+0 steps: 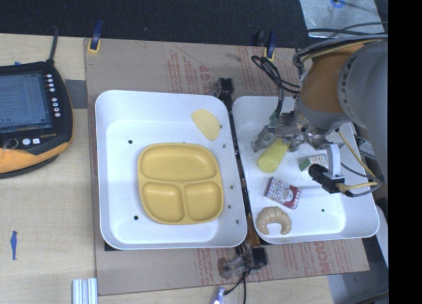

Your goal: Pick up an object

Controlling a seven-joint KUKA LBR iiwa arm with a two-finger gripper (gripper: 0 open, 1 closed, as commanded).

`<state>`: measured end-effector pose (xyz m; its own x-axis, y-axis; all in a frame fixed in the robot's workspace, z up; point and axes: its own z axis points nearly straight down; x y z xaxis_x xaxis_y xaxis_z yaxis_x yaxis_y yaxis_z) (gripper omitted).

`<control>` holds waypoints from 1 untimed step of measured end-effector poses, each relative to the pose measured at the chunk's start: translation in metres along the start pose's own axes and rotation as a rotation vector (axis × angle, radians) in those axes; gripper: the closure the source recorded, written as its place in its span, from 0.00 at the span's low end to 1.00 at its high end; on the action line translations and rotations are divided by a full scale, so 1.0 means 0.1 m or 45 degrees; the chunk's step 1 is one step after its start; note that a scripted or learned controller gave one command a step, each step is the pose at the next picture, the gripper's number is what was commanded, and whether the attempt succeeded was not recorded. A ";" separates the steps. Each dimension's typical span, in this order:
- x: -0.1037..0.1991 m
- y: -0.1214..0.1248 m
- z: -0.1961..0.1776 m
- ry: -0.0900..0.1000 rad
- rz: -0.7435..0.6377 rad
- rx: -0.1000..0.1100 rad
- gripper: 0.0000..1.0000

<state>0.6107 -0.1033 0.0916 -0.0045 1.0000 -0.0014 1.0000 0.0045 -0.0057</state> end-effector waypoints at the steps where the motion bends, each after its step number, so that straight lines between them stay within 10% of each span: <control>1: -0.14 0.23 -0.01 0.002 0.000 -0.004 0.00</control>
<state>0.6333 -0.1173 0.0921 -0.0042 1.0000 0.0000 1.0000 0.0042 -0.0023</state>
